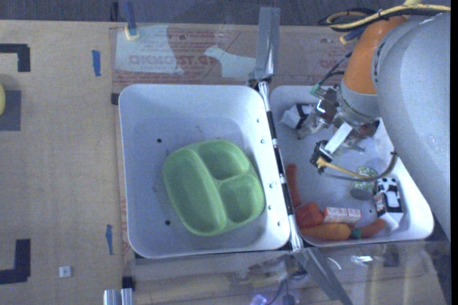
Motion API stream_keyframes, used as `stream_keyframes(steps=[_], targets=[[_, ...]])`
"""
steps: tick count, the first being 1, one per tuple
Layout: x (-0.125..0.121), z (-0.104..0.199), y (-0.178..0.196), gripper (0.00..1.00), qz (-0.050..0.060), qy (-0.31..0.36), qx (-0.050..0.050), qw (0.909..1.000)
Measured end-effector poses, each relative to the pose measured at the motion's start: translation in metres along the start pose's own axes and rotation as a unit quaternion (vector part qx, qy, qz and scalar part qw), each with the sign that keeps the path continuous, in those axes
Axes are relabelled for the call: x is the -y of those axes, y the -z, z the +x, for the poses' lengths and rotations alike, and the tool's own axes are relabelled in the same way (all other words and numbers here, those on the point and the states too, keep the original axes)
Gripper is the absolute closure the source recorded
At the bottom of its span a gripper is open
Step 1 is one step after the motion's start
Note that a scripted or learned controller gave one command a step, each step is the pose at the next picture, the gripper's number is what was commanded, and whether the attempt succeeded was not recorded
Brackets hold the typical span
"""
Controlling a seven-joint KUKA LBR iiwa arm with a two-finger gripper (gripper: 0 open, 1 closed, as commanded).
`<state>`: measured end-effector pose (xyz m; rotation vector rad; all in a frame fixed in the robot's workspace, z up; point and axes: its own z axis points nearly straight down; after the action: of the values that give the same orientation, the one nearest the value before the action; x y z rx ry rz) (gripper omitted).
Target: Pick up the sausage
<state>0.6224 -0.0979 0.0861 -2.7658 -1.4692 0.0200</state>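
The sausage [291, 186] is a thin reddish-brown stick lying along the left wall of the right bin [415, 225], pointing front to back. My gripper [306, 117] hangs over the back left part of that bin. It is well behind the sausage and apart from it. Nothing can be seen held at the gripper.
The left bin [143, 117] holds a green divided plate [213, 186]. Along the right bin's front lie a red piece [309, 214], an orange carrot [329, 231], a small white and red box [342, 213], another reddish piece [372, 228] and a black and white item [388, 200].
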Motion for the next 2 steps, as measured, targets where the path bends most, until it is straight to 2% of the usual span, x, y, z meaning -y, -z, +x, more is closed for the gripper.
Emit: stream_keyframes(steps=[1, 2], targets=[[0.005, -0.043, 0.000, 0.00, -0.007, -0.057, -0.003, 0.9983], [0.055, -0.095, -0.001, 0.00, -0.007, -0.115, -0.005, 0.9934]])
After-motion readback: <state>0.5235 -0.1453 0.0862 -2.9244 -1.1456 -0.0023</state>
